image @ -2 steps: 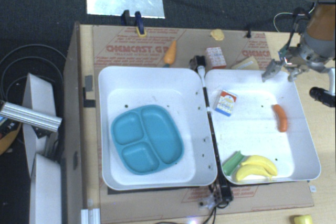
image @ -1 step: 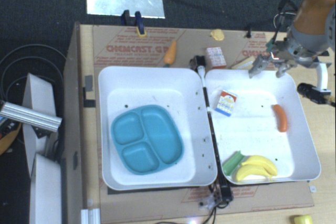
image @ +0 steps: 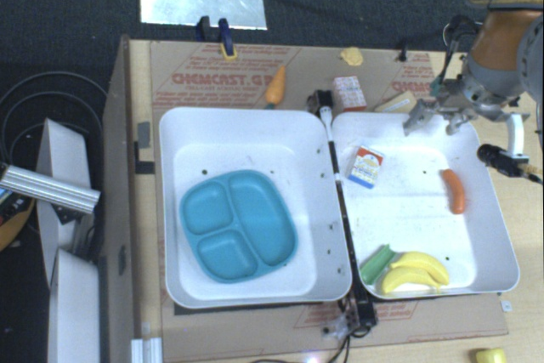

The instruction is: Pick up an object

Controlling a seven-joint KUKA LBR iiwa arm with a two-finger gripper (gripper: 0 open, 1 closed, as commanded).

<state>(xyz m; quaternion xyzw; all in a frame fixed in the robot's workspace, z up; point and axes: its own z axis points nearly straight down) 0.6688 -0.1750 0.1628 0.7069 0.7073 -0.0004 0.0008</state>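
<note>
The gripper [image: 438,120] hangs over the far right edge of the right bin [image: 501,244], its two fingers spread apart with nothing between them. Directly below and in front of it the white floor lies bare. Nearer the camera and just to its right, an orange sausage [image: 456,190] blocks a strip by the wall. To its left, a small carton [image: 365,167] sits near the divider between the bins. Far in front, bananas [image: 416,270] and a green piece [image: 376,263] crowd the near edge.
</note>
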